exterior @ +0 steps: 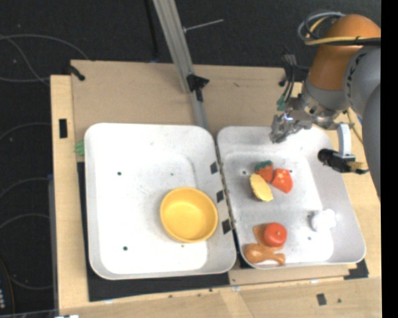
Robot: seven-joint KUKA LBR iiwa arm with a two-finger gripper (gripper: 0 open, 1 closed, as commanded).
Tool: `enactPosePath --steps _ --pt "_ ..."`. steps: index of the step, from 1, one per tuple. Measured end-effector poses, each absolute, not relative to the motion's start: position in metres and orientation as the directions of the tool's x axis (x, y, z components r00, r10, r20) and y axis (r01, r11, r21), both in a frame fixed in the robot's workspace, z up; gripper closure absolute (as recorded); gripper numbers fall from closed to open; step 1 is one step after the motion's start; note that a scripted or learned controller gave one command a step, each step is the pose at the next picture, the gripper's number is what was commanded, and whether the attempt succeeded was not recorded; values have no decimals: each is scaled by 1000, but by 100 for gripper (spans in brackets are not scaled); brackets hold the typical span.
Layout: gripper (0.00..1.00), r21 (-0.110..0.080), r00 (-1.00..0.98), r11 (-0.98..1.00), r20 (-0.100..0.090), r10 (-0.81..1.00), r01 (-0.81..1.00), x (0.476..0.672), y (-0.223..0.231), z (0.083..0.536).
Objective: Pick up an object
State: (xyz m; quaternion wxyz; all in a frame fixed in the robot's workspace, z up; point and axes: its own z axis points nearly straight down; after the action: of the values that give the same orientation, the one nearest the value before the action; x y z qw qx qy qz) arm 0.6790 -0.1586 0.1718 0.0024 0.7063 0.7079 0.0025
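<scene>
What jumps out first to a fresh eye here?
The yellow bowl sits alone in the left bin. Bright toy food clusters in the right bin: a tomato near the front edge and a red piece mid-bin. The gripper hangs over that bin's far edge.

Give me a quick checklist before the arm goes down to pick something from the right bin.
1. Gripper over the right bin: ok, above its far edge.
2. Gripper over a target: not ok, bare floor below.
3. Targets present: ok, tomato, yellow piece, red pepper.
4. Tomato free-standing: not ok, brown gourd touches it.
5. Nothing already held: cannot tell.
</scene>
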Motion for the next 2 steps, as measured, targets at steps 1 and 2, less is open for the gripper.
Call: enactPosePath --steps 1,2 --pt "100 6 -3 3 0 1000 1000 681 -154 218" --pt "100 4 -4 4 0 1000 1000 682 -155 245"
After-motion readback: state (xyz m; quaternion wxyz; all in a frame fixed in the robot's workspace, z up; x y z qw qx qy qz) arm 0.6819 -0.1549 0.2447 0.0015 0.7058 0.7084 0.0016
